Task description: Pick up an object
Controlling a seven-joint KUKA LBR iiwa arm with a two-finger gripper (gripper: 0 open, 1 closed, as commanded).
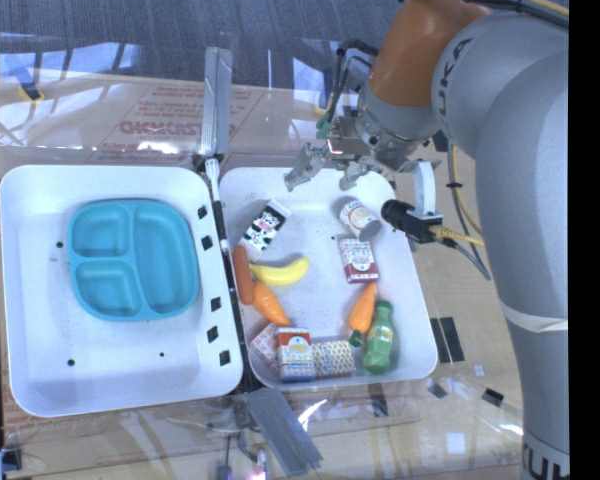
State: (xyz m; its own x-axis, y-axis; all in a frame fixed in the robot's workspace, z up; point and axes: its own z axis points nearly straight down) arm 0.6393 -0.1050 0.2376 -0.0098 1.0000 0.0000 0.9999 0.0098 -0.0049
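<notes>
Clearly nothing is picked up yet — the claw (325, 167) hangs over the back edge of the right bin (412, 268) with its two fingers spread and nothing between them. Closest below it lie the black-and-white carton (264, 228) and the small can (358, 215), one under each side of the claw. Further toward the front sit the yellow banana (282, 270), the red box (359, 260) and two carrots (363, 308). Farthest away, against the front wall, stand the green bottle (379, 338) and what seem to be small juice boxes (295, 353). Well off to one side, the blue tray (135, 259) lies in the left bin (30, 298). Choosing, descending, gripping and lifting all remain.
</notes>
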